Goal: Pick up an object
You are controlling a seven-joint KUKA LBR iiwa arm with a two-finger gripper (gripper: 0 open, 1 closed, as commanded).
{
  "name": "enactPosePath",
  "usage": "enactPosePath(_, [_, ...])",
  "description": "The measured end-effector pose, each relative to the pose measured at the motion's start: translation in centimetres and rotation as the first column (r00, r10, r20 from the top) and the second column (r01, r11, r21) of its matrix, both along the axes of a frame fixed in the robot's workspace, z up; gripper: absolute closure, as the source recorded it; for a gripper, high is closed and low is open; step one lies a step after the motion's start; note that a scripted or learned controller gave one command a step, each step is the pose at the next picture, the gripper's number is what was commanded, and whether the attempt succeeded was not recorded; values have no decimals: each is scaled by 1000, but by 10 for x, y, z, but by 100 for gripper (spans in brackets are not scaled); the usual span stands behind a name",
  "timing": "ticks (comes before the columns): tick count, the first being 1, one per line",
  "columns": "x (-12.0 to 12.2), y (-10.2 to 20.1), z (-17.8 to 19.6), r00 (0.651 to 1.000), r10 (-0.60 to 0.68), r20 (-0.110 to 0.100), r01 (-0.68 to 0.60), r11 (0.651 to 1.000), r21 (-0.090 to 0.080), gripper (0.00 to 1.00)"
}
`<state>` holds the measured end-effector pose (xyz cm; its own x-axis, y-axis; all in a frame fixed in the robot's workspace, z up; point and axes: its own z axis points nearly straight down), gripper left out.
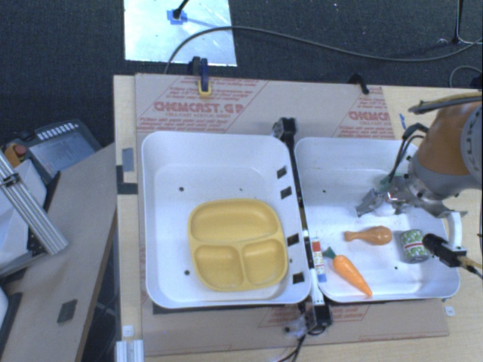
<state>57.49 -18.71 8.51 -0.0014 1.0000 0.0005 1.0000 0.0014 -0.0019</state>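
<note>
Arm over the right white plastic bin (332,161)

Metal two-finger gripper (375,204), fingers spread and gripping nothing, hangs just above the tan toy drumstick (370,236).

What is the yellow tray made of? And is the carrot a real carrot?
The yellow tray looks like moulded plastic: one even colour, smooth rounded compartments, a soft sheen. The carrot is probably a toy, likely plastic too: its orange is very uniform and bright, with a neat little green top. From this far I can't rule out rubber or foam.
</note>
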Motion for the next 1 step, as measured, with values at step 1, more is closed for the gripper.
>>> enactPosePath(1, [2, -1, 14, 1000, -1, 7, 1, 1000, -2, 100])
